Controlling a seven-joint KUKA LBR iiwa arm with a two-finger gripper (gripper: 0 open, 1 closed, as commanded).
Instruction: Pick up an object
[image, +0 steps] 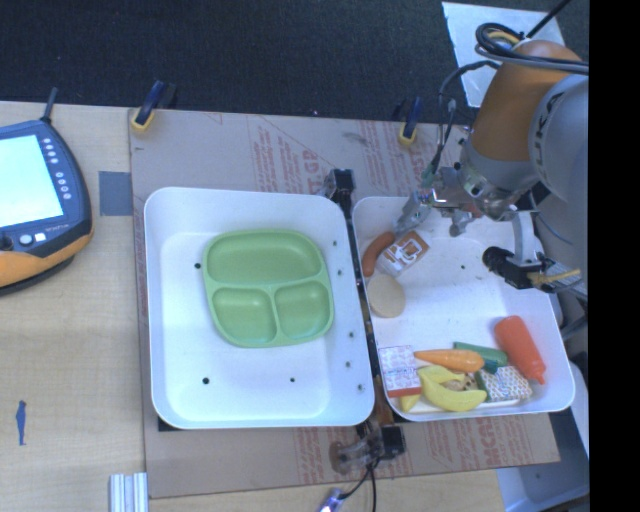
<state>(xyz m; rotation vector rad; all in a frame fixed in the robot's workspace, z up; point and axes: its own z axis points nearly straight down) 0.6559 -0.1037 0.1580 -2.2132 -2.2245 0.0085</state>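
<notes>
Pincer (432, 205), whose grip state I cannot tell, hovers at the right bin's (560, 400) far edge; the small brown-and-white carton (405, 252) lies just beside it, toward the near-left.

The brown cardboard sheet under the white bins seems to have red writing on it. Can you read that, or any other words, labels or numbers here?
Nothing here reads clearly.
Brown cardboard sheet: repeated red print, too blurred to read.
Small brown-and-white packet in the right white bin: label too small.
White card with red print: illegible.
Patterned white packet: illegible.
Orange handheld control pad: screen glared white, buttons unreadable.
</notes>
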